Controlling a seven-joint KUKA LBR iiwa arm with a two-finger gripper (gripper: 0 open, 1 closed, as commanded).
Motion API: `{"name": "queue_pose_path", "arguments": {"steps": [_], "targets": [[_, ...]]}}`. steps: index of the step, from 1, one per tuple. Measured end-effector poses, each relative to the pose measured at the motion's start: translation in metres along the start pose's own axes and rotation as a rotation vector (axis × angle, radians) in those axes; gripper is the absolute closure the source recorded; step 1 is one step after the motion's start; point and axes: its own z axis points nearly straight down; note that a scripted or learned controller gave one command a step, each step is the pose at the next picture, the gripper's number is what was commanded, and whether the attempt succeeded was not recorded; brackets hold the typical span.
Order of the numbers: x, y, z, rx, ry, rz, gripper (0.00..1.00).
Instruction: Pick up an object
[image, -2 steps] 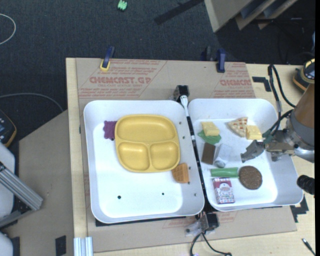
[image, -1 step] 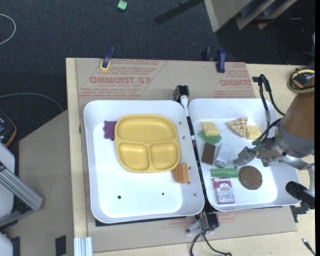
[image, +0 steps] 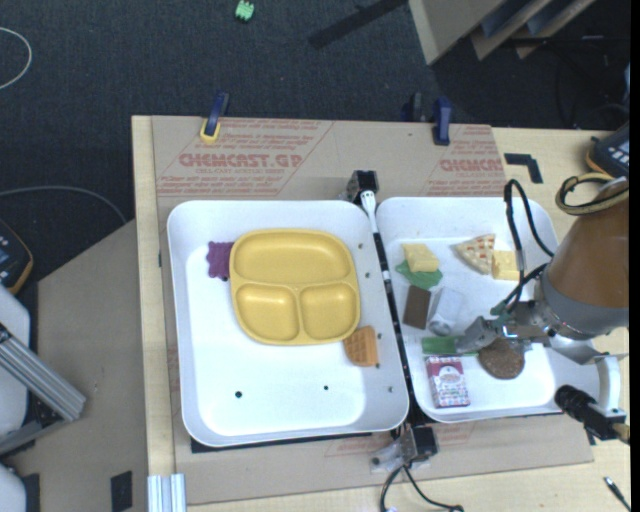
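My gripper (image: 478, 337) hangs low in the right bin (image: 530, 405), reaching in from the right. Just to its right, a brown round cookie (image: 502, 362) lies partly under the wrist. A green flat piece (image: 438, 345) and a red packet (image: 448, 381) lie just left of and below the gripper. A brown block (image: 418, 306) and a pale clear item (image: 447, 310) sit to its upper left. Further back lie a yellow-green food piece (image: 420, 261), a pizza slice (image: 476, 251) and a yellow cheese block (image: 506, 264).
The left bin (image: 280, 410) holds a yellow divided tray (image: 295, 285), a purple piece (image: 218, 259) at the tray's left and an orange waffle piece (image: 362, 346) at its lower right. A black cable (image: 518, 215) loops over the right bin's back.
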Motion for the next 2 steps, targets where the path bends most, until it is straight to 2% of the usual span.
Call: {"name": "queue_pose_path", "arguments": {"steps": [1,2], "targets": [[0.001,0.003,0.046,-0.012,0.002,-0.001,0.00],[0.000,0.006,0.032,-0.022,-0.003,-0.001,1.00]]}}
